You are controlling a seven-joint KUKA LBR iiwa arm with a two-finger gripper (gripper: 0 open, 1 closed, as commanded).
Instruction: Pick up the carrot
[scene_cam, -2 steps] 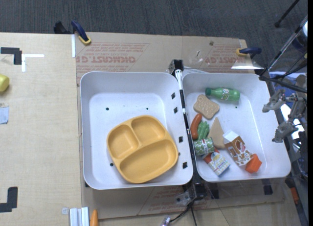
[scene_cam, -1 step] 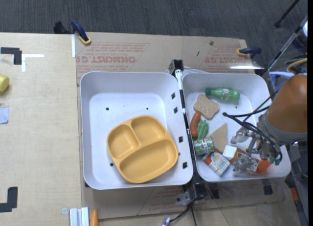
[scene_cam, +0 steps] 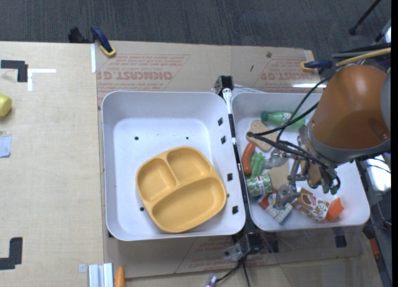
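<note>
While the grey arm [scene_cam: 348, 115] with its orange band reaches in from three o'clock, the hand [scene_cam: 287, 194] hangs low over the right bin [scene_cam: 357, 217], its metal fingers pointing down among the clutter; whether they are apart or closed cannot be told, and nothing can be seen held between them. Just at nine o'clock of the hand lies a green can [scene_cam: 259, 185] on its side. Beyond it, toward ten o'clock and close against the bin's left wall, lies the carrot [scene_cam: 249, 156], an orange-red stick lying free, apart from the hand. At four o'clock of the hand rests a printed snack packet [scene_cam: 313, 204], with a small orange piece [scene_cam: 336, 209] touching its far end. At twelve o'clock, near the bin's back wall, lies a green bottle [scene_cam: 277, 117], partly hidden by black cables. Further out at nine o'clock, the left bin [scene_cam: 118, 174] holds a yellow divided plate [scene_cam: 181, 188] with three compartments. Both bins sit on cardboard [scene_cam: 149, 68] laid over the table [scene_cam: 50, 180]
</note>
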